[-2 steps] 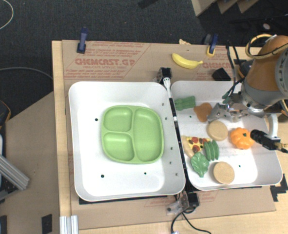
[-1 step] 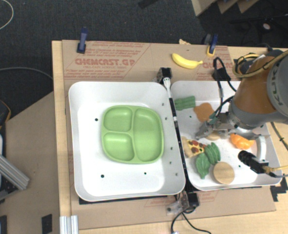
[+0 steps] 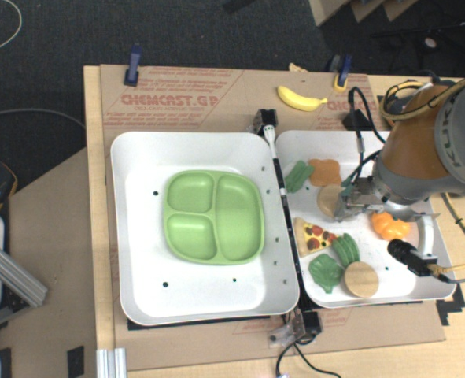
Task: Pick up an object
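Over the right bin [image 3: 444, 286] the arm [image 3: 425, 144] reaches in from three o'clock, and its gripper [image 3: 350, 203] sits low among the toy food, just beside a tan round piece [image 3: 328, 199] at the bin's nine-o'clock side. Whether the claw is apart or together, I cannot tell; the wrist hides it from above. Nothing shows between the tips, so call the pick not yet made: approach done, by the look of it, with grasp and lift left.

Likeliest target is that tan round piece, lying flat, so no real long axis to speak of. Around it: an orange slab [image 3: 325, 170] at twelve o'clock, a green leaf [image 3: 297, 176] at eleven with its long axis running from one o'clock to seven, a pizza slice [image 3: 317, 237] at six with its tip pointing toward nine. An orange fruit [image 3: 389, 227] sits toward four o'clock of the gripper.

Left bin [image 3: 130, 211] holds a green divided plate [image 3: 214, 216], untouched. A banana [image 3: 300, 98] rests on the bench beyond both bins.
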{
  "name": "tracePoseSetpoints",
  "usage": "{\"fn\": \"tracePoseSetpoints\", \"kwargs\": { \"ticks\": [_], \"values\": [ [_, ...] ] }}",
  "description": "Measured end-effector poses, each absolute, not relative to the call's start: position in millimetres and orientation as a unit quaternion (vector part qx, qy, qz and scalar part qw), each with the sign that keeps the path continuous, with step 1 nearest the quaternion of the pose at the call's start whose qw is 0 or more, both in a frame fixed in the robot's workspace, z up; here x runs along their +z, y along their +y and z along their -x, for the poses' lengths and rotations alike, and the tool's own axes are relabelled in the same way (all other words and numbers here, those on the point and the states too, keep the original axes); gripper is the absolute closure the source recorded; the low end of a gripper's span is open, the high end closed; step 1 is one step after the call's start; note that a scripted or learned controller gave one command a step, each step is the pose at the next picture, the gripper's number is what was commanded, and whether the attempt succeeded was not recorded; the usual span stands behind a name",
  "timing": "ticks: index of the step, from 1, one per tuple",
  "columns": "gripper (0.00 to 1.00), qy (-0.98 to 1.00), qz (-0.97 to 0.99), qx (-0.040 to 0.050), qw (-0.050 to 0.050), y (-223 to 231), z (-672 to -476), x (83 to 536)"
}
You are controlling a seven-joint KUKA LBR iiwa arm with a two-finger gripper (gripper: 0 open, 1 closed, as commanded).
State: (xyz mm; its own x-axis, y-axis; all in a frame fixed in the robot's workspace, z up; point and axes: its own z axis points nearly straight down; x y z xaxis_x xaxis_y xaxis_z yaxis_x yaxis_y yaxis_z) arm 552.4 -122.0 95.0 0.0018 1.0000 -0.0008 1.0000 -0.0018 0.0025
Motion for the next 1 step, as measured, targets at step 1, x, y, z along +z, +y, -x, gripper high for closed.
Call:
{"fn": "tracePoseSetpoints", "kwargs": {
  "ticks": [1],
  "values": [
    [1.00,0.709,-0.705,0.0032,0.002,-50.7,-521.6,190.1]
  ]
}}
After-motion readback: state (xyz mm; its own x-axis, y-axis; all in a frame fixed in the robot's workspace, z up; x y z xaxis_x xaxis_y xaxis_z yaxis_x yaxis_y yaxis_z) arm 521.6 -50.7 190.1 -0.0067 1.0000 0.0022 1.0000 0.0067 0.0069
